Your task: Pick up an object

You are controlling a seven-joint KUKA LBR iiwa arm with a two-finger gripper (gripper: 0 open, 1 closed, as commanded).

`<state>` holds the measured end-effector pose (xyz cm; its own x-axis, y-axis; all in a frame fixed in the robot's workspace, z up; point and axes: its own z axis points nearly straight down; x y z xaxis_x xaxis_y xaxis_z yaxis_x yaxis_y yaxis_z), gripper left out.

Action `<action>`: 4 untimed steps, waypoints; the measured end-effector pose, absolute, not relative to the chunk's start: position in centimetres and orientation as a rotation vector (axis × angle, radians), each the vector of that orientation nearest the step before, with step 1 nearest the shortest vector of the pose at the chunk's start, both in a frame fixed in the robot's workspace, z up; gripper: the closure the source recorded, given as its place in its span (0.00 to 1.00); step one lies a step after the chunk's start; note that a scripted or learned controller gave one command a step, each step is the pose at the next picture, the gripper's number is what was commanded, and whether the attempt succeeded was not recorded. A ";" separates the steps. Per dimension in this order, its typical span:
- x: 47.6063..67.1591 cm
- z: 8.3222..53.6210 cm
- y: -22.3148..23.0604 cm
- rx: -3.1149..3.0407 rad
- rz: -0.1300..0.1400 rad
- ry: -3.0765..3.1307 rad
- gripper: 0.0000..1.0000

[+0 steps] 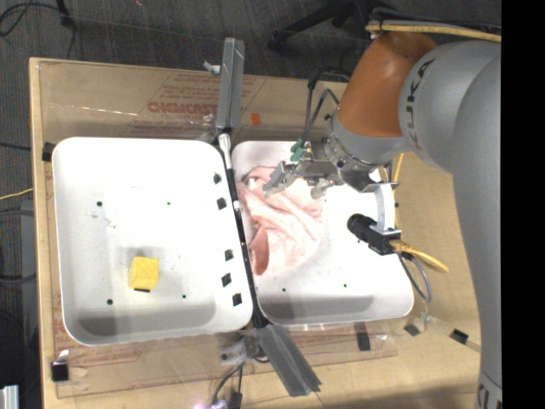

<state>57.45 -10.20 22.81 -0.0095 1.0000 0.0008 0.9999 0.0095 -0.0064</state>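
Note:
A crumpled pink cloth (285, 220) lies in the left half of the right bin (375, 296), against the divider. My gripper (298, 182) hangs over the cloth's upper edge, fingers spread open, with nothing seen between them; the fingertips (277, 178) sit just at or above the fabric. A small yellow block (144, 273) rests in the lower left part of the left bin (85, 169), far from the gripper.
A grey metal bar (230, 83) runs along the divider between the bins and continues below at the front (285, 365). A black fitting with a yellow cable (375, 233) hangs from the wrist over the right bin. The arm's bulk covers the right bin's upper right.

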 end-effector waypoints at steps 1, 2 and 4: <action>62.1 9.2 -14.6 -2.184 0.003 -2.257 0.00; 62.1 10.2 -14.6 -2.178 0.006 -2.261 1.00; 64.8 19.0 -13.9 -2.021 0.001 -2.404 1.00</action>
